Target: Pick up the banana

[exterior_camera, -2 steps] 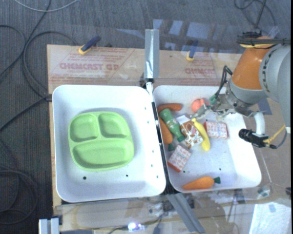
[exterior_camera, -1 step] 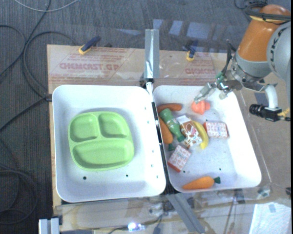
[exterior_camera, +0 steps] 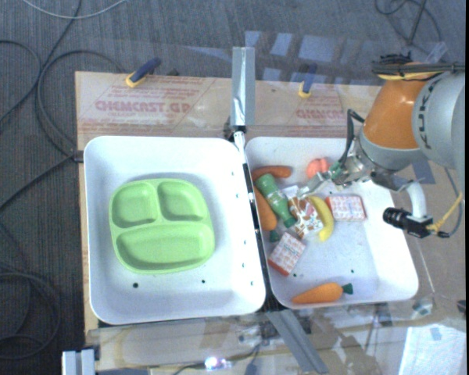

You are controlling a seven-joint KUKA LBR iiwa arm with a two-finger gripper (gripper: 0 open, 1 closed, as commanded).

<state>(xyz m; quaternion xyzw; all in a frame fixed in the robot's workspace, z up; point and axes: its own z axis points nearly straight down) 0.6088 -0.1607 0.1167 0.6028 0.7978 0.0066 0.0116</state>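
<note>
Currently, the banana (exterior_camera: 323,216) lies in the right bin (exterior_camera: 391,276), not gripped.

Position: the banana rests on the bin floor, in the upper middle part, its length running from upper left to lower right. A printed packet (exterior_camera: 302,216) touches its left side; a small red-and-white box (exterior_camera: 346,208) sits just beside its right side. The hand (exterior_camera: 338,175) hovers above and slightly right of the banana, near a small pink item (exterior_camera: 318,167); whether it is wide or narrow cannot be told. Further left lie a green bottle (exterior_camera: 276,197) and two carrots (exterior_camera: 267,209). A second box (exterior_camera: 287,253) sits below the packet, and another carrot (exterior_camera: 322,292) lies near the bin's lower edge. The left bin (exterior_camera: 102,287) holds a green divided tray (exterior_camera: 162,225). Both bins rest on the table (exterior_camera: 102,100).
</note>
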